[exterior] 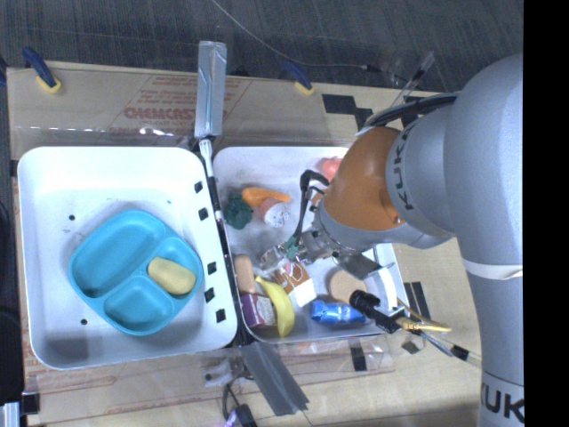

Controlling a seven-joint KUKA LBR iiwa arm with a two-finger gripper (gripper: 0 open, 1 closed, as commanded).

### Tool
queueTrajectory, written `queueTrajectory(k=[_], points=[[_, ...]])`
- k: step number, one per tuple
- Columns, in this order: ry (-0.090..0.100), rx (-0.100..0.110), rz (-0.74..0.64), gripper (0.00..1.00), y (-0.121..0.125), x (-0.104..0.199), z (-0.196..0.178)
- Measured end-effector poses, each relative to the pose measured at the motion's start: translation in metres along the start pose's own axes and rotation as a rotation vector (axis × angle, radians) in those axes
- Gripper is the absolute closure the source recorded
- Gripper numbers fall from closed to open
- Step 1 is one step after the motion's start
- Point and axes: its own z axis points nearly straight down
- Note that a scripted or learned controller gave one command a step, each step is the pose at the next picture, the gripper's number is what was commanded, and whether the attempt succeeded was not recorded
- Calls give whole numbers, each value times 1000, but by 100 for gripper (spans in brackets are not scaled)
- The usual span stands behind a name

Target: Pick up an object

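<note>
A table [107,96] carries two shallow white bins side by side. The left bin [44,238] holds a blue divided plate [124,278] with a yellow, potato-like lump [172,276] in one compartment. The right bin [258,158] is cluttered: a banana [279,305] near its front edge, a blue wrapped item [333,313] beside that, an orange carrot-like piece [265,196] and a dark green lump [237,212] toward its back left corner. The grey arm with its orange band [364,189] reaches in from the right and bends down over the middle of the right bin. The claw [298,249] sits low among the clutter; whether it is clenched or released cannot be told. Nothing looks lifted, so the pick seems not yet done.
</note>
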Motion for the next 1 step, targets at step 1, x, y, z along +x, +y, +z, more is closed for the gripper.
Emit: queueTrajectory(k=[1], points=[[1,0,129,100,40,28,-91]])
